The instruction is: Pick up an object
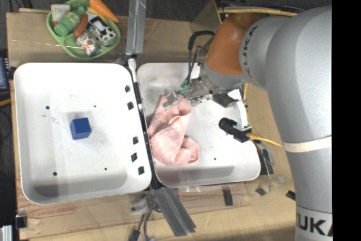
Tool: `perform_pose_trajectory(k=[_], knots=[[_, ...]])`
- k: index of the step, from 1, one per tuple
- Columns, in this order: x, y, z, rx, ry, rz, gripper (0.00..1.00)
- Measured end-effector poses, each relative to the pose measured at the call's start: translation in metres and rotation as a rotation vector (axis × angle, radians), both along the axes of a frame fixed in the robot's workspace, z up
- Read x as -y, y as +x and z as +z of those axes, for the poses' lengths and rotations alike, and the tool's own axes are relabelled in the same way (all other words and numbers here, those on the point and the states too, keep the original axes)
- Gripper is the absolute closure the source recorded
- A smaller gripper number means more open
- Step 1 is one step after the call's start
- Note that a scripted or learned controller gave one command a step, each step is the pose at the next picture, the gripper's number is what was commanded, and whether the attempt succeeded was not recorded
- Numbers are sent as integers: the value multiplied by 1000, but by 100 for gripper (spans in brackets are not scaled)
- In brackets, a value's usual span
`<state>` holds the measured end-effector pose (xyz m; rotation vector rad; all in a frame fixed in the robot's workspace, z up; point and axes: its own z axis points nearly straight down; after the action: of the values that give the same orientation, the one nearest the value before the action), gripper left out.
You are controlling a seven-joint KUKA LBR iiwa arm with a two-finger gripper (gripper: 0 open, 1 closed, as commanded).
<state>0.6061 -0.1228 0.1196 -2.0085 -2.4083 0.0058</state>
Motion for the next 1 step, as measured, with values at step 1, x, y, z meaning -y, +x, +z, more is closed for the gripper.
perform_pose_trajectory(k=[1], knots=[[-16,16,-28,4,-1,34,0]])
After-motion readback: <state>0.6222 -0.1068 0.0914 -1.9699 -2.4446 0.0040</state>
